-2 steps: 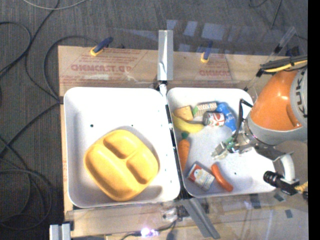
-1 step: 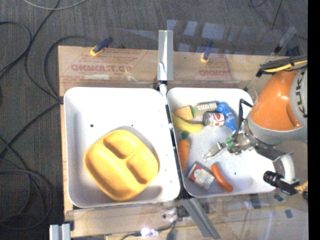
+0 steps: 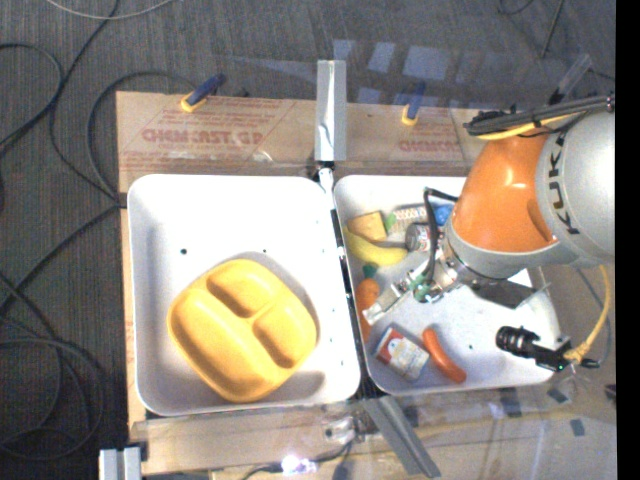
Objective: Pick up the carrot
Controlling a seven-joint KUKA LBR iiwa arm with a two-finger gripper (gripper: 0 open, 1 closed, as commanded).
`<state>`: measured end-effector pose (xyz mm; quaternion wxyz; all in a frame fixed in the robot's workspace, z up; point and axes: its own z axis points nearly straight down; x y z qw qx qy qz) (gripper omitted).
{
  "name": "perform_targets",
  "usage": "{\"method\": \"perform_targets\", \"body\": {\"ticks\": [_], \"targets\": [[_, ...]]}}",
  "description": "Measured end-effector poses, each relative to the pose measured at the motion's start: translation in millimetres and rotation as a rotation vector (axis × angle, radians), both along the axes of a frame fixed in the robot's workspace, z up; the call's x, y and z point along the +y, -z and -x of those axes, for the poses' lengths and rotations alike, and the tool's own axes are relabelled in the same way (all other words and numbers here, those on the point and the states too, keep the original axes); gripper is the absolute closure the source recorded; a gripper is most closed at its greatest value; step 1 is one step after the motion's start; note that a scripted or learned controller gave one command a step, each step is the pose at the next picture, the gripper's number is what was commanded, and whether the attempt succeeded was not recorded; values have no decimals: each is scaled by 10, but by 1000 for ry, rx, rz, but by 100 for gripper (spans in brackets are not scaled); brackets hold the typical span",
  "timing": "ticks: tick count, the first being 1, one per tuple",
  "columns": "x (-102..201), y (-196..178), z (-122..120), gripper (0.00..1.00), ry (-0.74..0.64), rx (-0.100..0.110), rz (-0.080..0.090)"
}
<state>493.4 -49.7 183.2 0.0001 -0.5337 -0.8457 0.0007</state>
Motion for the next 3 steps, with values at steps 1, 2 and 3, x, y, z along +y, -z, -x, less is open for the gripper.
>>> {"method": "perform_targets", "body": {"ticks": [1,2,3], "targets": [[-594,636,0,0,-137,2,-1],[-573,552,-5,100,-138,3,-5],[-795,-7,-875,100,730,1,5]]}}
